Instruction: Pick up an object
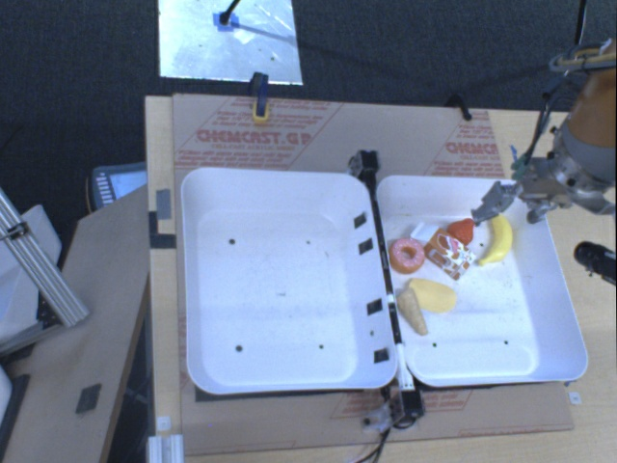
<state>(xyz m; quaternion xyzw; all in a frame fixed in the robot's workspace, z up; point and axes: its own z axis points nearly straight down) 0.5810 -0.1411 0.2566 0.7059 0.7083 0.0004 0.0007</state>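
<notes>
A: Where is the gripper (512, 202) sitting right now?

B: It is hanging over the upper right part of the right bin (549, 350), coming in from the right edge. Two grey fingers are showing: one finger (492, 201) is pointing down and left, the other is lying further right, near the bin's far rim. They are standing apart, and nothing is showing between them.

A: What is lying closest to the fingers?

B: The yellow banana (498, 239) is lying just below and a little right of the left fingertip, curving down toward the bin's middle. Whether the tip is touching it, I cannot tell. The red strawberry-like piece (462, 230) is lying just left of the banana, below that same fingertip.

A: And further out?

B: A small patterned red and white block (449, 253) is sitting against the red piece on its lower side. Left of that, a pink ring doughnut (407, 255) is resting near the divider between the bins, with a small white card-like piece (423, 231) just above it. Below the group, a pale yellow rounded piece (434, 295) is lying beside a tan cone-like piece (413, 312), the two touching.

A: All in one bin, then?

B: Yes, all are clustering in the left half of the right bin. The left bin (280, 278) is sitting beside it, both resting on a cardboard sheet (289, 128) on the bench.
</notes>
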